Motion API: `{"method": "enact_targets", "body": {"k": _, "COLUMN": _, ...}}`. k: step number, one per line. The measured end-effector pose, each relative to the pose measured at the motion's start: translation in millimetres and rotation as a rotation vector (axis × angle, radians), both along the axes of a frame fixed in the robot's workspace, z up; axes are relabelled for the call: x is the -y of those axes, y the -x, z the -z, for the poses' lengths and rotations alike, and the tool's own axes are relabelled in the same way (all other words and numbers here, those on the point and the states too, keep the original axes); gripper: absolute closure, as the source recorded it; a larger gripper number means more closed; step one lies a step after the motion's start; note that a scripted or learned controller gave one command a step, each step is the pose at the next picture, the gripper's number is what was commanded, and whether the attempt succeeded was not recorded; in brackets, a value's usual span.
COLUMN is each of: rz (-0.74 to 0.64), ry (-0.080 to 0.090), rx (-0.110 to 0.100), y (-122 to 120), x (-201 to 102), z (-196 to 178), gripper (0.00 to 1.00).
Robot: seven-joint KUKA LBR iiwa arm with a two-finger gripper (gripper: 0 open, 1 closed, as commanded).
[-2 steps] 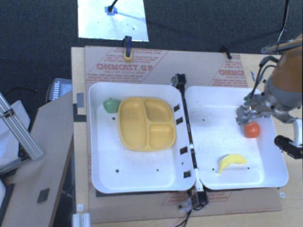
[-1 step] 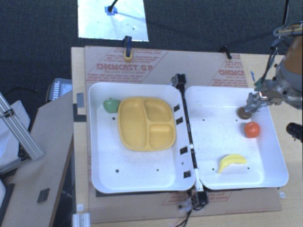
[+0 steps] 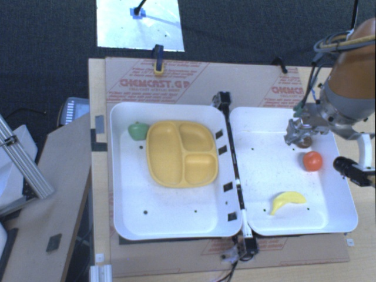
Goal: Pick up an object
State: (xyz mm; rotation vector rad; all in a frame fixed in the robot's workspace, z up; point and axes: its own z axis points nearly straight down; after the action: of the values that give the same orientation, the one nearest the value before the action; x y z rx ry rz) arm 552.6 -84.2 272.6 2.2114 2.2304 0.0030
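Right bin (image 3: pixel 258 216) lies mostly open; only a banana (image 3: pixel 287 200) and an orange ball (image 3: pixel 312 160) sit there, well apart.

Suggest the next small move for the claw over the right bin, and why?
Probably shift the claw a little toward the near-right and lower it over the orange ball. The claw sits above the right bin floor just beyond the ball, with nothing seen between its fingers, and the ball is the closest item; the yellow banana lies farther toward the front.
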Motion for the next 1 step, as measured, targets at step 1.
{"method": "enact_targets", "body": {"k": 1, "rz": -0.001, "ry": 0.000, "rx": -0.001, "y": 6.0, "x": -48.6, "z": 18.6, "gripper": 1.00}}
